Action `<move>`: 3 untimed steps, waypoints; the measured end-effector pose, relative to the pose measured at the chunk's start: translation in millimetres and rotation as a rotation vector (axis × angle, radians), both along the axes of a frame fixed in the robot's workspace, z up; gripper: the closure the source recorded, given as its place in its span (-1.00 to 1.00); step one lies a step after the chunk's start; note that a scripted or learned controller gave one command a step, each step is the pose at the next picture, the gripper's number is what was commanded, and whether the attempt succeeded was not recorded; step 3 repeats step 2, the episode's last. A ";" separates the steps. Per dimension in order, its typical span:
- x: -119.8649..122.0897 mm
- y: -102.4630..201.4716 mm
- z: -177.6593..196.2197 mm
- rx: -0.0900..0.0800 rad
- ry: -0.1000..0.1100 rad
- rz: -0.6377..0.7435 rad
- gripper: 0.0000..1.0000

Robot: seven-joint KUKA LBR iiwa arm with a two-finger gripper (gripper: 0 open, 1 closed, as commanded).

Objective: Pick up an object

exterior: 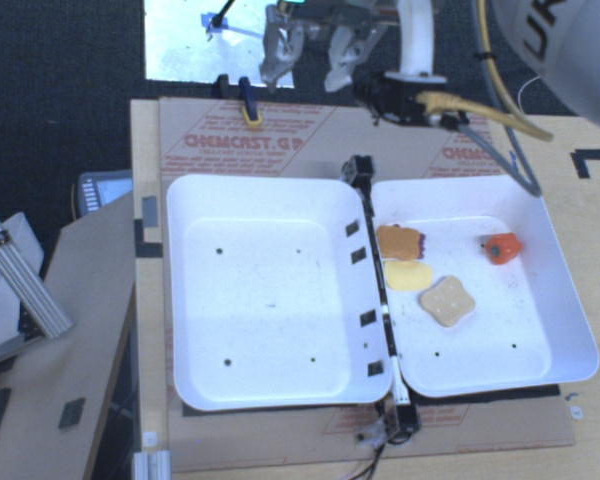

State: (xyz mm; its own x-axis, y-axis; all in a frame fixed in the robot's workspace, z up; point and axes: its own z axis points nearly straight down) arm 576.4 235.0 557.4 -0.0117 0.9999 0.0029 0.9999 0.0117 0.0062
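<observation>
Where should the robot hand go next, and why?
Probably toward the right bin and down over the orange-red toy. The gripper hangs high above the bench's far edge with nothing between its open jaws, and that toy lies apart from the others.

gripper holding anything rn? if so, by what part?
Nothing held. The gripper hangs open above the bench's far edge, with nothing between its fingers; the orange piece lies in the right bin.

A pale grey arm casing with dark lettering is seen right of the gripper. Two silvery metal fingers are shown, with yellow cables beside a white cylinder.
</observation>
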 end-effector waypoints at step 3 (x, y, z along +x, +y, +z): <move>44.3 -1.6 -25.6 -0.004 0.007 -0.013 1.00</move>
